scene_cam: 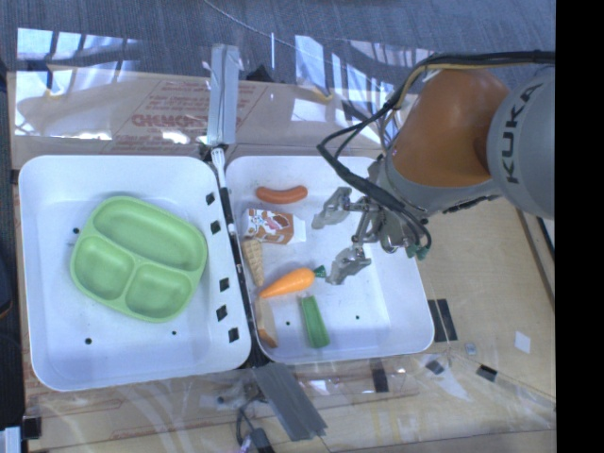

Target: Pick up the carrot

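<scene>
Arm reaches in from the right, over the right bin (pixel 406 324). Gripper (pixel 341 236) hangs above the bin floor, fingers spread apart with nothing between them. One fingertip (pixel 329 209) sits toward the far side, the other (pixel 347 265) toward the near side.

Carrot (pixel 288 283) lies on the bin floor just left of the nearer fingertip. Its green top end points at that fingertip and seems to be almost touching it; orange tip points away, toward the bin divider. Carrot is outside the gap between the jaws, not inside it.

Sausage (pixel 281 194) lies beyond and left of the farther fingertip, apart from it. Small printed packet (pixel 269 226) sits left of the jaws, between sausage and carrot. Green cucumber-like piece (pixel 313 322) lies on the near side of the jaws, just past the carrot, close to it. A tan cone-shaped item (pixel 255 260) rests against the divider, left of the carrot; cannot tell what it is.

Left bin (pixel 38 253) is well away from the jaws, with a green sectioned plate (pixel 139 258) resting in it.
</scene>
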Controlling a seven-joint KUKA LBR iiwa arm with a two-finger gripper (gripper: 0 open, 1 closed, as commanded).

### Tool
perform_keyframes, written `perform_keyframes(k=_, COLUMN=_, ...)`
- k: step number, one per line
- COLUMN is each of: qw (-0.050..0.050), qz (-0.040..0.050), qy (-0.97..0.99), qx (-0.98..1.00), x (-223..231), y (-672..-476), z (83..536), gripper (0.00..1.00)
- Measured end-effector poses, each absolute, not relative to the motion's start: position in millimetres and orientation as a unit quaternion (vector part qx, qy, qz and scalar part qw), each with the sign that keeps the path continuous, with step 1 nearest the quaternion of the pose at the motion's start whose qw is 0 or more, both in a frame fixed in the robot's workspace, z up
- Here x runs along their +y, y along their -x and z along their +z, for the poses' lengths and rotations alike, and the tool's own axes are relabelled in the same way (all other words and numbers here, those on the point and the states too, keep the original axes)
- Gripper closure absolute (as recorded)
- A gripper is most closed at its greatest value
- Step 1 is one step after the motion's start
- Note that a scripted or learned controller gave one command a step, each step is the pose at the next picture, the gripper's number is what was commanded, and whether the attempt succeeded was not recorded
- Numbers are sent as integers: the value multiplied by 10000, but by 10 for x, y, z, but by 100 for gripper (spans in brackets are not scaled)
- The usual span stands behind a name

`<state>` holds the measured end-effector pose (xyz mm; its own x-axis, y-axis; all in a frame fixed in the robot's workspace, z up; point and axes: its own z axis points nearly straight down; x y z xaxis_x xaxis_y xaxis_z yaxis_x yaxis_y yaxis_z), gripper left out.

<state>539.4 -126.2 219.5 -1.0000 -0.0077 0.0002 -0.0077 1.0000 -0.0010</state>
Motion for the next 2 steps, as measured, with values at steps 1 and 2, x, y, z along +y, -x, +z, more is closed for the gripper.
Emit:
perform_keyframes(k=1, qw=-128, qz=43, qy=-1407, qx=-9900, x=-1441, y=-5948, z=1207, gripper=0)
perform_keyframes(k=2, qw=-156, qz=85, qy=-2054, qx=-9785, x=-1157, y=-6268, z=1095, gripper=0)
